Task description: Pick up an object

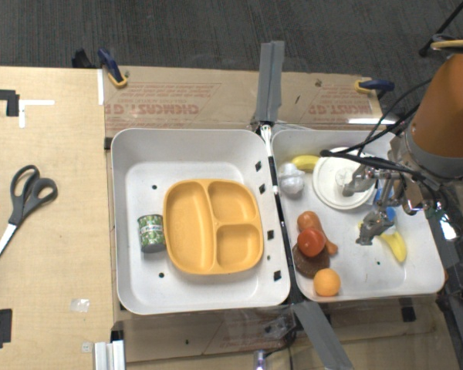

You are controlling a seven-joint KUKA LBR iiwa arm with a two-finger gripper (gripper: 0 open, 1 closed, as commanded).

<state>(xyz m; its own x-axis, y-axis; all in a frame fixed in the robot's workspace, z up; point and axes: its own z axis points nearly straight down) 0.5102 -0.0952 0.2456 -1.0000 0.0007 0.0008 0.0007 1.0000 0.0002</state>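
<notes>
Right now I have the tool [373, 226] low over the right bin [428, 280], its fingers spread partway with nothing between them. Nearest to it is the small banana [395, 246], just beside it on the arm's side, long axis slanting away from the tool. From the right, the arm [440, 122] reaches in, wrist angled down.

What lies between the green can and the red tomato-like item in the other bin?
In the camera view, the yellow divided plate lies between the green can and the red tomato-like item, then the two bins' adjoining walls.
</notes>
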